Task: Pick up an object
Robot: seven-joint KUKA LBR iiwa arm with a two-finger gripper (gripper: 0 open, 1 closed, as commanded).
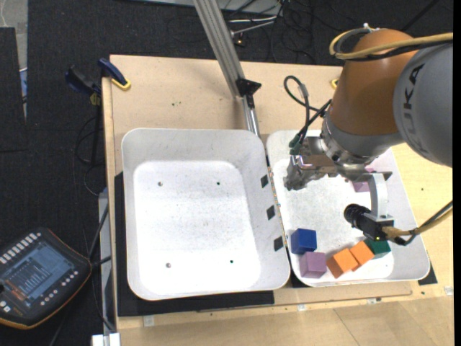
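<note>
Currently | gripper (297, 179) is hovering over the upper-left part of the right bin (410, 262), carrying nothing visible, finger spacing not discernible | blue cube (303, 239) is sitting nearest, below it toward the front rim; purple cube (312, 264), orange cube (343, 259), green cube (375, 249) are lying beyond | left bin (130, 193) is standing alongside.

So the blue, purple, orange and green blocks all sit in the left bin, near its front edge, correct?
Not quite: the camera view shows them in the right bin, not the left. The blue block, purple block, orange block and green block do sit near its front edge.
</note>
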